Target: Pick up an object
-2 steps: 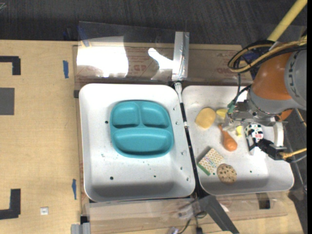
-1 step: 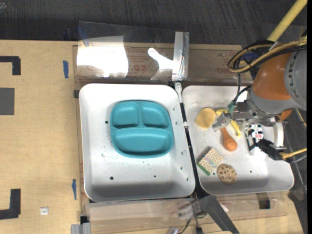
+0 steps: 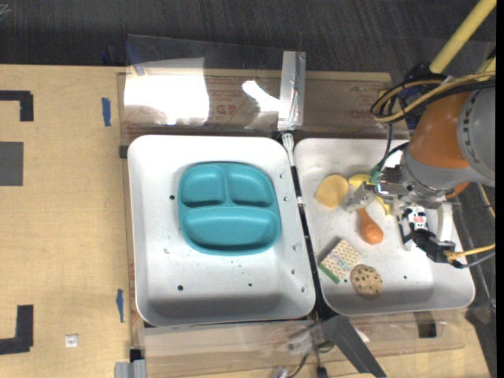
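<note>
Pick not done yet — gripper (image 3: 370, 198) sits low in the right bin (image 3: 449, 290) among the carrot (image 3: 372, 227), a yellow piece (image 3: 333, 190) and a banana (image 3: 361, 182), its grasp state unreadable from here, nothing visibly lifted — cookie (image 3: 365, 279) and packet (image 3: 340, 259) lie nearby.

Your left bin (image 3: 150, 235) carries a teal divided plate (image 3: 229, 207), lying flat near its middle, a little toward the far edge. Behind both bins you have a clear plastic sheet (image 3: 205, 93) along the bench's (image 3: 55, 211) far edge, catching glare.
</note>
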### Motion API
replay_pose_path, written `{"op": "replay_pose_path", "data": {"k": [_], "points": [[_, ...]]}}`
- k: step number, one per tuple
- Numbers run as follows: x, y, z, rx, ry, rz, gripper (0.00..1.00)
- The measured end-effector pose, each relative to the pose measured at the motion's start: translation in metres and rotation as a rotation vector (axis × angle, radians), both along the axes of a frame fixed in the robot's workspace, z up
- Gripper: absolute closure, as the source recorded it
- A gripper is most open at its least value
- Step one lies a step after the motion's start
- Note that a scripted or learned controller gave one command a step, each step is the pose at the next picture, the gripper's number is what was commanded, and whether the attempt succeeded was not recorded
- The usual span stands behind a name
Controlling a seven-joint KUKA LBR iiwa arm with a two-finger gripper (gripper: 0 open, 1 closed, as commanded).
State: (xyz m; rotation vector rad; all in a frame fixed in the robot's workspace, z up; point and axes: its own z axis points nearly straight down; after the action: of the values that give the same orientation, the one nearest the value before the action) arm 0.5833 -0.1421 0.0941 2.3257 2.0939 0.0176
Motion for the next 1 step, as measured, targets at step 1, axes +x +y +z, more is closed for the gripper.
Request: {"op": "replay_pose_path", "data": {"k": [1], "points": [[-0.0003,0.0006,0.0079,0.001,0.002,0.0,1.0]]}}
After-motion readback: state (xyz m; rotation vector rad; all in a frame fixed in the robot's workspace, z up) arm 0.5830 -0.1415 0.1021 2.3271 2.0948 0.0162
